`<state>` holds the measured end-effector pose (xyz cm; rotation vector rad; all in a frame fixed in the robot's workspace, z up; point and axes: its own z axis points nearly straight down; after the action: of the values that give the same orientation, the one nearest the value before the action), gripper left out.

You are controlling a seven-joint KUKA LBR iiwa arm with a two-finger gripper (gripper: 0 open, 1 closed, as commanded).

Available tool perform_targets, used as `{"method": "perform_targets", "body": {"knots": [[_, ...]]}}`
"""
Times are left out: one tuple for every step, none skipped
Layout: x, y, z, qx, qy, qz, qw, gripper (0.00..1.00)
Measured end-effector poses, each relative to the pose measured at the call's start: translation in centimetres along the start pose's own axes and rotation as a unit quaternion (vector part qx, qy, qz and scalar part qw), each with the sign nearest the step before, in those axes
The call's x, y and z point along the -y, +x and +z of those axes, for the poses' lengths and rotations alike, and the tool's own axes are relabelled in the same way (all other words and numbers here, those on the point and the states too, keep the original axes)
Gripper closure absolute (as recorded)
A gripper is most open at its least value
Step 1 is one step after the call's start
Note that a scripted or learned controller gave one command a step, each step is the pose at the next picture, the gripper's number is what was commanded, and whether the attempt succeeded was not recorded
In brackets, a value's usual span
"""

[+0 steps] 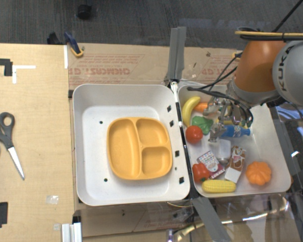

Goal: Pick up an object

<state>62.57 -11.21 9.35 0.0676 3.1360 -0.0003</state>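
Under the gripper [223, 130], in the right bin [279, 150], we take the blue thing [239, 131] to be the nearest candidate for picking: it sits just to the right of the fingertips, touching or nearly touching them, and its long axis runs left to right across the bin. We cannot tell whether the gripper is apart or together, since its metal parts blur into the clutter below, and we see nothing clearly held between them.

Working outward from the blue thing: a green toy [202, 123] lies just to its left, past the gripper, with a banana [190, 108] beyond that against the bin's left wall and a small orange piece [202, 106] beside the banana. A red tomato [194, 134] sits below the green toy. Below the blue thing we see a pale clear block [222, 148], then a patterned card [208, 160] and a small carton [235, 166], with a red pepper [199, 172] and a corn cob [218, 186] nearest the front wall. An orange pumpkin [258, 173] lies well off to the lower right.

We judge the coming move turns on a small shift right and down onto the blue thing. The arm [262, 67] and its cables hide the bin's far corner, and the blue thing's left end is covered by the gripper, so its full shape is hard to make out
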Motion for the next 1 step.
{"method": "perform_targets", "body": {"knots": [[5.91, 1.41, -0.08, 0.0, 0.0, 0.039, 0.9992, 0.0]]}}
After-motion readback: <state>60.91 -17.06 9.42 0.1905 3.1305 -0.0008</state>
